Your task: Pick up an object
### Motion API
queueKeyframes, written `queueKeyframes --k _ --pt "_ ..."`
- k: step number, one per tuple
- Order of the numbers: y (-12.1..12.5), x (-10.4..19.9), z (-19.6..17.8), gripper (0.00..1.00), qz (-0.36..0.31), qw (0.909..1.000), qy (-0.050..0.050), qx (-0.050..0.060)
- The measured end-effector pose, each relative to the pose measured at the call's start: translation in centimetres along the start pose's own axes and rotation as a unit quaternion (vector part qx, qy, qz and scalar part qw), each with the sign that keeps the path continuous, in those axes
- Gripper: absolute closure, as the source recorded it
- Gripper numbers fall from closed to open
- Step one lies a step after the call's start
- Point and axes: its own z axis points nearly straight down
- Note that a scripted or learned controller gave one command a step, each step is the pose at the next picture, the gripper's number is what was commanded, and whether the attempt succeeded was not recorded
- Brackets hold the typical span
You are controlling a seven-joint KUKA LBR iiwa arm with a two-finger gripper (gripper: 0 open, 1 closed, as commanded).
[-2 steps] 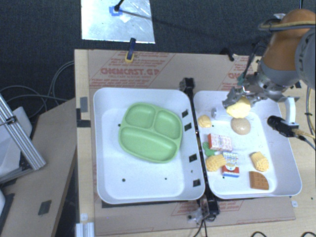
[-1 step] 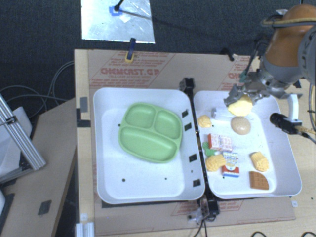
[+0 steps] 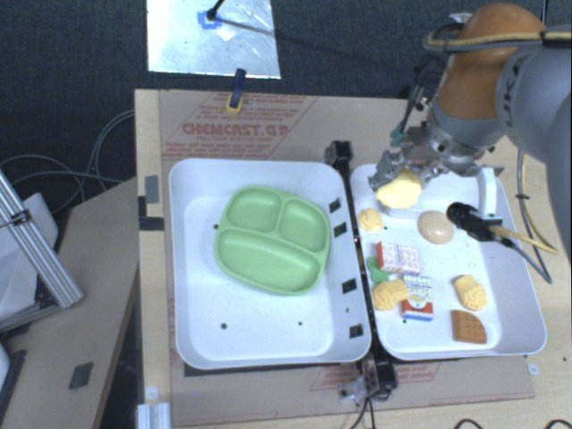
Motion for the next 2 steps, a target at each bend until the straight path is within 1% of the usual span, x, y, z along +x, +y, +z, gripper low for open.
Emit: queueKeyframes --k 1,2 --pt "1.2 5.5 -1.0 1.00 0.000 1.0000 0.000 -0.001" --pt "0.9 5.4 0.1 1.00 0.003 1.0000 -0.001 0.000"
